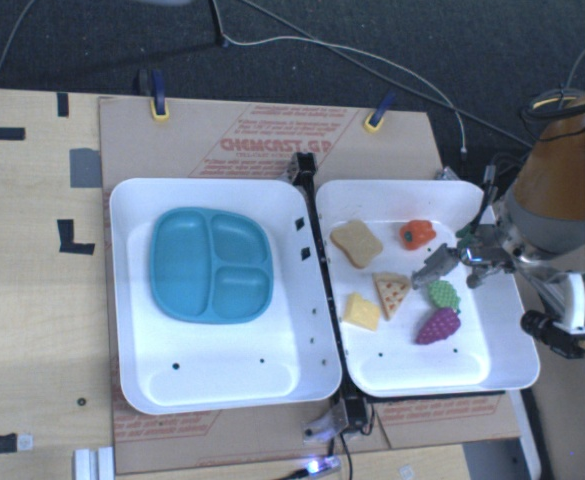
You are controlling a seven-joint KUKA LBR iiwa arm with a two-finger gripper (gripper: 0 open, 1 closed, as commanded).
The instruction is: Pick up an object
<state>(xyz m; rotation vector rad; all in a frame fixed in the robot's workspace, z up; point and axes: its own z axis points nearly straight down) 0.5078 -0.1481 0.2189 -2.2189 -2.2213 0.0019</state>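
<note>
Toy food [393,293] in white bin [492,368] on cardboard [272,138]

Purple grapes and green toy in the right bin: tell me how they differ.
The purple grapes are purple; the green toy is green. The grapes look larger and longer, lying at a slant, while the green toy is small and rounded. The grapes lie nearer the bin's front edge; the green toy sits just behind them, beside the gripper. Both are bumpy toy foods in the right bin.

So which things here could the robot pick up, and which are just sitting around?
For the job: gripper, toast slice, orange toy, pizza wedge, cheese block, green toy, purple grapes, all in the right bin.

Just lying about: blue divided plate, left bin, yellow clamps.
</note>
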